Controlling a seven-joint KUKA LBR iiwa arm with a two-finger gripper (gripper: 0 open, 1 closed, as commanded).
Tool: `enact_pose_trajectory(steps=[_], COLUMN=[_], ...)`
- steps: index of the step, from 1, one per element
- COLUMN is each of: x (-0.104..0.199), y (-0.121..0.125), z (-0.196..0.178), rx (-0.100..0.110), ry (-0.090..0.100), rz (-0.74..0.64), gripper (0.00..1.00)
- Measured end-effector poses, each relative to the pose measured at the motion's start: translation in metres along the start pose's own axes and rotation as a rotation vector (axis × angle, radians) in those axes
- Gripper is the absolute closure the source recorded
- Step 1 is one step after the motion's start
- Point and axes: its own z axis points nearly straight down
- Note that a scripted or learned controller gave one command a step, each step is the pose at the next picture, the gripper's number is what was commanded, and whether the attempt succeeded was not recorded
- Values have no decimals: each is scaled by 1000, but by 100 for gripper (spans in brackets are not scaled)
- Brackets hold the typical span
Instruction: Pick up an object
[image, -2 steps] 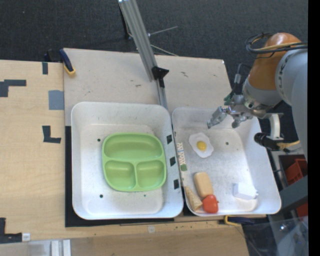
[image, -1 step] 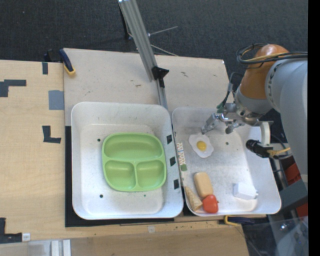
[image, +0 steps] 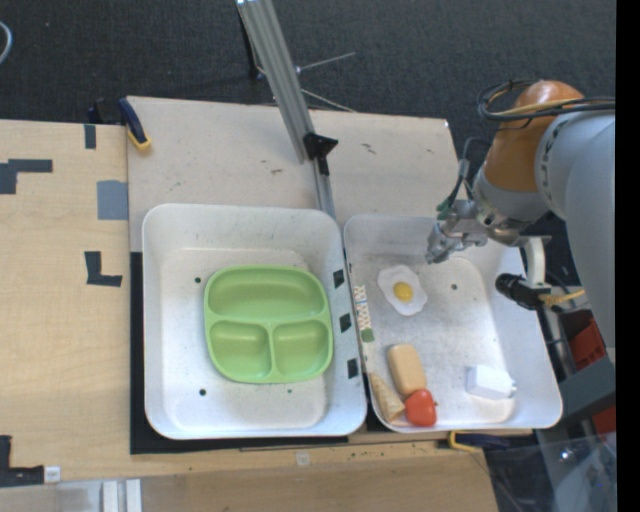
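Nearest candidate is the toy fried egg (image: 403, 291), lying flat on the floor of the right bin (image: 520, 330), toward its upper left, white blob with yolk a bit right of its centre; roughly round, slightly longer along a diagonal from upper left to lower right, so no real pointing direction. Next, the tan bread-like block (image: 405, 366) sits lower in the same bin, long axis close to vertical in the picture with a slight lean to the upper left, and a second crusty piece (image: 386, 397) lies just beside it at the bin's left wall. A red tomato-like toy (image: 421, 408) touches the block's lower end. A small white item (image: 490, 382) rests near the lower right corner, well apart from the rest. Nothing is lifted: every item lies on the bin floor, so by my read the pick is not yet done, approach stage only. The claw (image: 441, 247) hangs over the upper part of the right bin, just above and to the right of the egg; cannot tell how it stands, too small and dark. Left bin (image: 160, 300) holds a green divided plate (image: 268, 323), three compartments, apart from the claw. Both bins sit on the worktop (image: 220, 150).
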Motion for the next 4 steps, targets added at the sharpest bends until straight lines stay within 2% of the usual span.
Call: enact_pose_trajectory(steps=[2, 4], x=[6, 101], y=[-5, -53], z=[-91, -77], rx=[-5, 3], ry=[1, 3], rz=[3, 0], gripper=[100, 100])
